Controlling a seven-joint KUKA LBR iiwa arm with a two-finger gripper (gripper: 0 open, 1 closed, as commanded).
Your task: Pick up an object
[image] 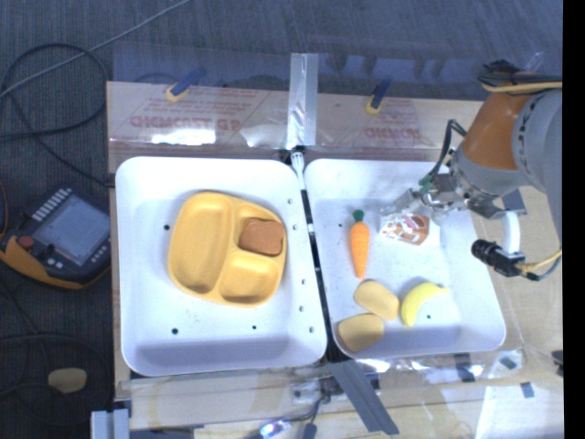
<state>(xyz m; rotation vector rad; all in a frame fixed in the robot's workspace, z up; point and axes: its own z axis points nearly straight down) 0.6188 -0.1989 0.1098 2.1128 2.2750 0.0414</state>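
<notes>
End effector [437, 193]: low in right bin [475, 327], just beside clear packet [406, 229]; finger state cannot be told, tips blurred.
Packet: contents indistinct, beside carrot [359, 248].
Arm [512, 144]: cut off at right edge.

A small clear packet [406, 229] with red-orange contents, perhaps wrapped candy, lies flat right of frame centre.

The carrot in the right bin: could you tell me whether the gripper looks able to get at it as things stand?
Probably yes. The carrot lies alone on bare bin floor, apart from the wrapped item beside the gripper, with nothing lying over it.
</notes>
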